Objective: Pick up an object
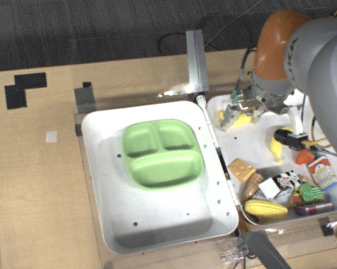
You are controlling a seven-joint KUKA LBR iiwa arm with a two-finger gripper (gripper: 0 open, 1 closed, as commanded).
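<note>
Down low in the far left corner of the right shallow white plastic bin (252, 140): the grey two-finger gripper (239, 110), directly over or against a small yellow curved plastic piece (239, 121), probably the pick target. Cannot tell whether released or clenched; too blurred and crowded by wrist hardware, and no clear sign of anything grasped. Main risk, judged from this placement: too close to the bin wall and to the divider beside the left shallow white plastic bin (111, 189), so likely to scrape the rim or push the yellow piece into the corner rather than straddle it. Could also close on air if slightly off-centre, given such a small, rounded target. Well apart from the clutter along the near edge: yellow toy corn cob (266, 209), tan square cracker (241, 169), red-and-white carton (322, 173). No threat to the light green divided plate (162, 152) in the left bin.
</note>
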